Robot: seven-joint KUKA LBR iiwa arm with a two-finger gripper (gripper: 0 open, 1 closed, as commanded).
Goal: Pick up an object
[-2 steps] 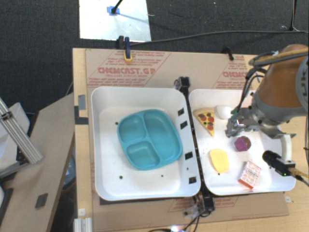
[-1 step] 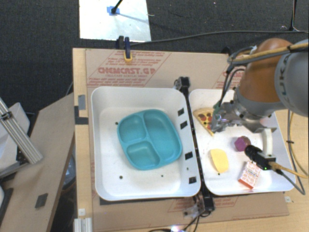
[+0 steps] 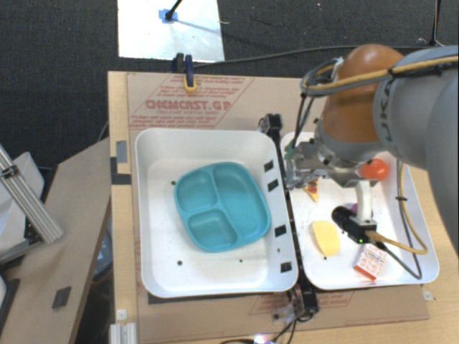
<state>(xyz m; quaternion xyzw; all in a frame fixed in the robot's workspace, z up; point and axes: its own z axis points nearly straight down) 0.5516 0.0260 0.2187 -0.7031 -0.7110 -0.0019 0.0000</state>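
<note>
The hand [image 3: 301, 169] is positioned over the right bin's [image 3: 423, 253] left edge; the yellow object [image 3: 326, 237] lies nearer the camera; finger state cannot be determined

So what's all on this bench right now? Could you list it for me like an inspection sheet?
Surface: two shallow white bins, left bin and right bin, on a brown cardboard sheet.
Job's things: teal divided plastic plate in left bin; yellow oval piece, red-and-white packet, orange round thing in right bin.
Clutter: nothing seen.
Grippers: gripper over right bin, fingers unclear.
Cables: yellow cable.
Surroundings: dark floor, white sheet.
</note>
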